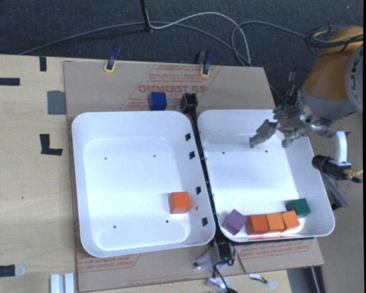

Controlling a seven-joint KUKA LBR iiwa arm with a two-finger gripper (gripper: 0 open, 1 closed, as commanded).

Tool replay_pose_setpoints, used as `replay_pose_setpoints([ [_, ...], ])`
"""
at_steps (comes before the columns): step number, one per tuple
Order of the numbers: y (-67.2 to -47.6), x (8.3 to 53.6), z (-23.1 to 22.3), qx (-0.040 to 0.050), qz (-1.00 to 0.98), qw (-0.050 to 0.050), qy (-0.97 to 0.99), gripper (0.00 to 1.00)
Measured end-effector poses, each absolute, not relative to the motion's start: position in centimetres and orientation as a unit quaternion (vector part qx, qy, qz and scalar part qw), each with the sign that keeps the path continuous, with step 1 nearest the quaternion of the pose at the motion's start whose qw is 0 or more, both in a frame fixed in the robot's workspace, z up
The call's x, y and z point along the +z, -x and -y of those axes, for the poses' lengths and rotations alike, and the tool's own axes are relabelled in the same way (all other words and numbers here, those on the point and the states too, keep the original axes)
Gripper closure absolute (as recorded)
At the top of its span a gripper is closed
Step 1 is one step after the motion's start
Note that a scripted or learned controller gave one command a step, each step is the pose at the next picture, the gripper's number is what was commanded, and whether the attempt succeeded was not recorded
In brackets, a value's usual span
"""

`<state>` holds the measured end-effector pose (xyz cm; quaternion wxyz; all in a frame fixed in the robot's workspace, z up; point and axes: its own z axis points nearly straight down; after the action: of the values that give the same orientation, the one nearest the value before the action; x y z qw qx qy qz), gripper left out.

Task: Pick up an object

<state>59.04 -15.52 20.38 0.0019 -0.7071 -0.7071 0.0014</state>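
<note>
My gripper [273, 139] hangs over the upper right part of the right bin [250, 170], its two fingers spread apart and open with nothing between them. Along that bin's front wall lie a purple block [233, 221], three orange blocks in a row [273, 223] and a green block [299, 207], all well below the gripper. A single orange cube [179, 202] rests in the left bin [110, 163], toward its front right.
A blue block [158, 100] sits outside the bins on the cardboard behind the left bin. A black divider with clips [198, 163] runs between the two bins. Cables trail across the dark floor at the back.
</note>
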Motion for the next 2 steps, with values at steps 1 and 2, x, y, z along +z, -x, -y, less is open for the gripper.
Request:
replay_pose_setpoints([
  [1,-59.1,20.6,15.5,0.0001,0.707,0.0,0.707,0.0],
  [2,-58.2,14.8,15.4,0.0015,0.707,0.002,0.707,0.0],
])
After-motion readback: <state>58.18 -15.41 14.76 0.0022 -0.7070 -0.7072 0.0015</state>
